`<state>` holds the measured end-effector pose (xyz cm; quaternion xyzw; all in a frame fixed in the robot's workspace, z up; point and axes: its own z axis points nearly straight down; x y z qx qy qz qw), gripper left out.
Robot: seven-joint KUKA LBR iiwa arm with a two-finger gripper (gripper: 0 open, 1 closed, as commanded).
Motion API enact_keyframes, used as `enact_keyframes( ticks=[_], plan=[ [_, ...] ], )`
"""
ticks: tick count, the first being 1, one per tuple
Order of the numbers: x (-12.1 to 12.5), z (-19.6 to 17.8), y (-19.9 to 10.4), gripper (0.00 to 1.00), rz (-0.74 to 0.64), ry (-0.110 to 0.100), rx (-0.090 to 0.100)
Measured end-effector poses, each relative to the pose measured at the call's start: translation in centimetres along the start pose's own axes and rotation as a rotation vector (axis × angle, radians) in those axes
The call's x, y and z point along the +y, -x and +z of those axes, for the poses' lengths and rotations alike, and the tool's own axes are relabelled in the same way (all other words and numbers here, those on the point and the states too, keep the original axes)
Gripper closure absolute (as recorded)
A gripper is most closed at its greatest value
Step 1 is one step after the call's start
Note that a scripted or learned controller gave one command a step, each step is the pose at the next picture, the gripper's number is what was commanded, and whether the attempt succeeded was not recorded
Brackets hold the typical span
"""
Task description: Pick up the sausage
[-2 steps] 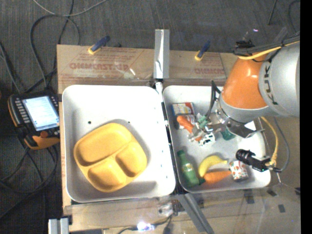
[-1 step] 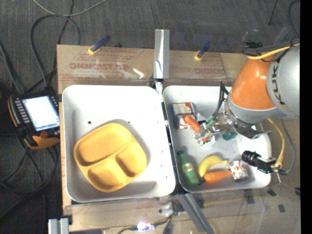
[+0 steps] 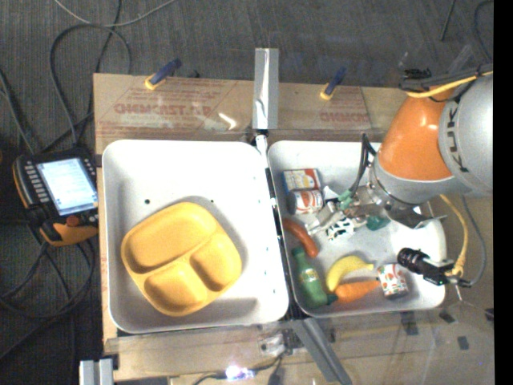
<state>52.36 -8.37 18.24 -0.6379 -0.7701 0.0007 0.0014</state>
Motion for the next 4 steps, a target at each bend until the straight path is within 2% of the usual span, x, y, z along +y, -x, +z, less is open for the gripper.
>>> enact_keyframes(
  ticks=[1, 2, 4],
  plan=[
    [2.3, 0.0, -11.0, 0.0, -0.052, -0.002, 0.0],
    [0.1, 0.0, -4.5, 0.0, -0.133, -0.001, -0.003],
    [-1.5, 0.0, -4.2, 0.0, -0.207, -0.002, -0.003]
  ],
)
